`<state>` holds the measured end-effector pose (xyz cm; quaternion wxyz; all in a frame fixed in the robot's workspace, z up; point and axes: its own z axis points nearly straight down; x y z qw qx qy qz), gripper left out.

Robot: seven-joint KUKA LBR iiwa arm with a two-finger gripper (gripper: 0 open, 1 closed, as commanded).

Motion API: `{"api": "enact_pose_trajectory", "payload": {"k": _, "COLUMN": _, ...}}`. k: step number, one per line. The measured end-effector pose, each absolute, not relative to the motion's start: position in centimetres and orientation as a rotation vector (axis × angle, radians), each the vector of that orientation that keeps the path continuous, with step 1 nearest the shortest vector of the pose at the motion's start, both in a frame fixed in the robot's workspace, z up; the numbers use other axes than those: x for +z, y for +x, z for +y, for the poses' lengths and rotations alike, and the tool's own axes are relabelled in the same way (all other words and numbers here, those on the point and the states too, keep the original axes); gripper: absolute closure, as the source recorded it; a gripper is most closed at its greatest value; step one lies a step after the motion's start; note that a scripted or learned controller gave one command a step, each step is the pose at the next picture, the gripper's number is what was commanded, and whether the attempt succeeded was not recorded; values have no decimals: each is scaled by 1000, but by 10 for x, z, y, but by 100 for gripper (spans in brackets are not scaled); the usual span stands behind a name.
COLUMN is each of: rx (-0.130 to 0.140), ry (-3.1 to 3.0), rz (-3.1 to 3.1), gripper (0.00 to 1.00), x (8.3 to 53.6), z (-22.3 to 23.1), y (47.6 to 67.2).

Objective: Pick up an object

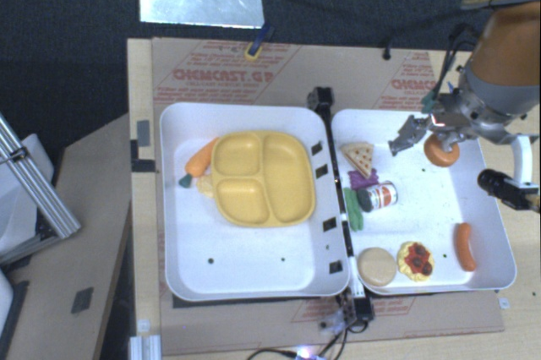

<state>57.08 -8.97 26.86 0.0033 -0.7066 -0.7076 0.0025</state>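
My gripper (pixel 425 140) hangs over the back of the right bin (pixel 486 219), reaching in from the right. Right beside it, partly under the wrist, is a round orange doughnut-like piece (pixel 443 153); I cannot tell whether it is gripped or lying on the bin floor. To the left in the same bin lie a tan wedge of sandwich (pixel 358 155), a purple piece (pixel 365 178), a small can with a red label (pixel 379 196) and a green piece (pixel 353 215). Along the front are a pale round bun (pixel 377 266), a small pizza (pixel 414 259) and an orange sausage (pixel 464 246).
The left bin (pixel 245 270) holds a yellow divided plate (pixel 258 178), with a carrot (pixel 200 157) at its left edge. A black divider (pixel 335 181) with clips runs between the bins. A black part of the arm (pixel 507 188) overhangs the right bin's right rim.
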Motion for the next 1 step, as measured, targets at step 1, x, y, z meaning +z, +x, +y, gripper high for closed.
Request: {"api": "enact_pose_trajectory", "payload": {"k": 1, "rx": -2, "ry": -2219, "rz": -2226, "gripper": 0, "x": 273, "z": -90, "y": 573}}
